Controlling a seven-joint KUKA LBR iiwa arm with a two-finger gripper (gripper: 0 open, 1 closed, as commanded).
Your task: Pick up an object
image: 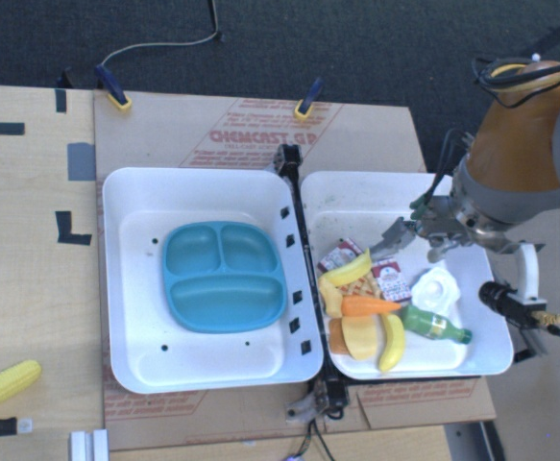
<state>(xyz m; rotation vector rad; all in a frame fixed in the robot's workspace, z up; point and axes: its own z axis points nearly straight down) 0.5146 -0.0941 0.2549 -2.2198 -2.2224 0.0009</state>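
Even bright light, slightly soft focus

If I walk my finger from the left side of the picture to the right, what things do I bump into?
Toy corn cob → blue divided plate in the left bin → pile of toy food in the right bin → green bottle → robot arm.

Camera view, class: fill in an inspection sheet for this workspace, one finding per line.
Surface: left bin and right bin sit side by side on cardboard.
Job's things: toy food piled in the right bin, including a banana, carrot and green bottle.
Clutter: blue divided plate in the left bin; corn cob on the bench.
End effector: above the right bin, holding nothing visible.
Cables: white cable on the dark floor.
Surroundings: yellow clamps on the cardboard edge.
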